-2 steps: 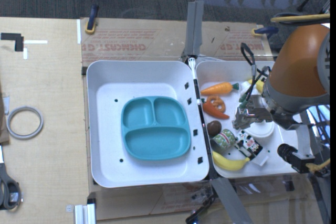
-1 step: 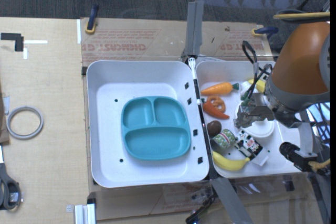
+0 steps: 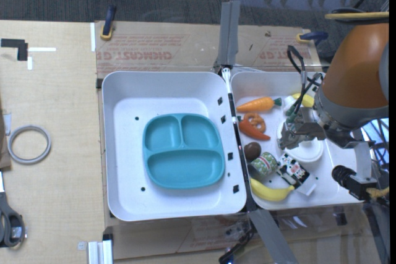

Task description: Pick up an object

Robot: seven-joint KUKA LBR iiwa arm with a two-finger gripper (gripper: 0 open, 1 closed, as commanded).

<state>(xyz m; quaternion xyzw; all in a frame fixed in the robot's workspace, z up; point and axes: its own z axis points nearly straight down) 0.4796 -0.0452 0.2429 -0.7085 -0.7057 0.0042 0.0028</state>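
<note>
Objects for picking are crammed in the right white bin [image 3: 272,80]: orange plastic carrot [image 3: 256,104], yellow toy banana [image 3: 271,191], round green-patterned can [image 3: 263,163]. Metal two-finger gripper [image 3: 296,135] sits low among them, over a white cup [image 3: 307,149]; honestly can't tell how it's set. Left white bin [image 3: 117,151] has a teal divided plate [image 3: 183,150] with roomy margins. Bulky orange-banded arm [image 3: 362,71] covers that bin's right side.

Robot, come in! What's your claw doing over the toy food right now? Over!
Gripper low in right bin, nothing seen held. Carrot, banana lying loose. Blue divided plate in left bin.
</note>
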